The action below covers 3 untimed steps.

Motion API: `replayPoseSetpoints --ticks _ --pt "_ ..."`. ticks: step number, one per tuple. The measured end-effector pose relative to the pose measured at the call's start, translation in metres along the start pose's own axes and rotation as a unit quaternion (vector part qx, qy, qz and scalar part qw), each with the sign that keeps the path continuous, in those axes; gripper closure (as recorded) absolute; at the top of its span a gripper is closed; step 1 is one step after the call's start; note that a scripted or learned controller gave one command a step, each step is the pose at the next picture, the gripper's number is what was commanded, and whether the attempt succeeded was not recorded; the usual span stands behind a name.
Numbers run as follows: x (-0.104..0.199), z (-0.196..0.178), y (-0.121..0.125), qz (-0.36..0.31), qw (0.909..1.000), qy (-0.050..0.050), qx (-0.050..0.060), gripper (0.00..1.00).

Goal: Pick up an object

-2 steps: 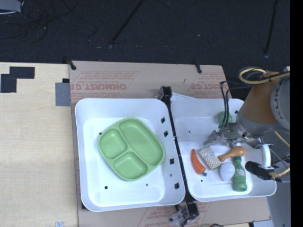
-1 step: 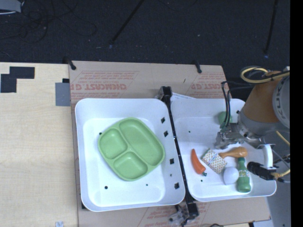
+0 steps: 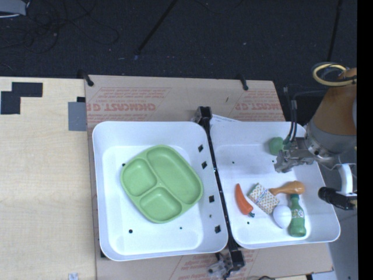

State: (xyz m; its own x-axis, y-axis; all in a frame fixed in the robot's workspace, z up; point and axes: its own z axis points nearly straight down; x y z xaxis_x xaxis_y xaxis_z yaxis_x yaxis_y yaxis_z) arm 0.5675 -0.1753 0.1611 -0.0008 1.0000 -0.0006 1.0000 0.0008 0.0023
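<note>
The gripper (image 3: 289, 159) hovers in the right bin (image 3: 245, 134) at about two o'clock, beside a partly hidden green ball (image 3: 275, 145); its grip cannot be told. Carrot (image 3: 243, 199), patterned packet (image 3: 263, 198), drumstick (image 3: 287, 188), egg (image 3: 282, 216) and green bottle (image 3: 296, 217) cluster toward five o'clock.

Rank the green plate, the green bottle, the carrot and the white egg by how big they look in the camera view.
Largest to smallest:
1. green plate
2. green bottle
3. carrot, close to the bottle in length, so that order is unsure
4. white egg
</note>
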Motion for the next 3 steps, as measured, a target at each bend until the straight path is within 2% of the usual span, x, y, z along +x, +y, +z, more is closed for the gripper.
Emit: replayPoseSetpoints --ticks 1,2,3 --pt "-0.004 -0.044 -0.004 0.0 1.0 0.0 0.0 1.0" --pt "-0.005 -0.062 -0.004 0.0 1.0 0.0 0.001 1.0" --pt "0.044 -0.073 -0.013 -0.001 1.0 0.001 0.003 1.0"
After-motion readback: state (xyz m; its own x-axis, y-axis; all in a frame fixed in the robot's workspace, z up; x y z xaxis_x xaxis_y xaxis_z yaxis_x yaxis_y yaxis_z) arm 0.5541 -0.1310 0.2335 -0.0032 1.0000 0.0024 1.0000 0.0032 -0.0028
